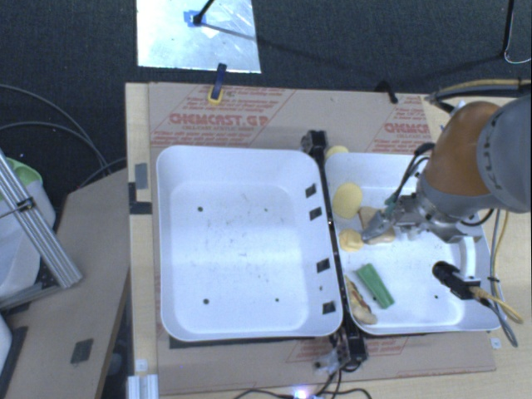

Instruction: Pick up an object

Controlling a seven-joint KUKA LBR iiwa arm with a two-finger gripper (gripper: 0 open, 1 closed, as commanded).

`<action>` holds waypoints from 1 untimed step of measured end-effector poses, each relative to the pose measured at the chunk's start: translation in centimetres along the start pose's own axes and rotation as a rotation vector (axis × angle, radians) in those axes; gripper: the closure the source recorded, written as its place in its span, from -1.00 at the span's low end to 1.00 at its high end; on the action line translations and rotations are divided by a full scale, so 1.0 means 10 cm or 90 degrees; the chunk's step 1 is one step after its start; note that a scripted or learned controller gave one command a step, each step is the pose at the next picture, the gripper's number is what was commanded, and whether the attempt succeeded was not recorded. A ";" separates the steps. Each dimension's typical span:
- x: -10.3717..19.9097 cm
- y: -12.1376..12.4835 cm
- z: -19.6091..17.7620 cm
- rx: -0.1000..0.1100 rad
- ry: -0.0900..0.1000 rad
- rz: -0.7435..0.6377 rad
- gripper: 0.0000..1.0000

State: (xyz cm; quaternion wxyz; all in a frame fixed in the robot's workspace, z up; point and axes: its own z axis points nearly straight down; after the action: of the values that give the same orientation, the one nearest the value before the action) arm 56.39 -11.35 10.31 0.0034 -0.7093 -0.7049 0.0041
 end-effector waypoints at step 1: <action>0.25 1.09 -0.15 -0.015 0.000 -0.009 -1.00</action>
State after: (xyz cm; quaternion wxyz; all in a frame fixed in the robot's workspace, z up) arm 67.34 -8.93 11.66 -0.0047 -0.7040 -0.7101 -0.0041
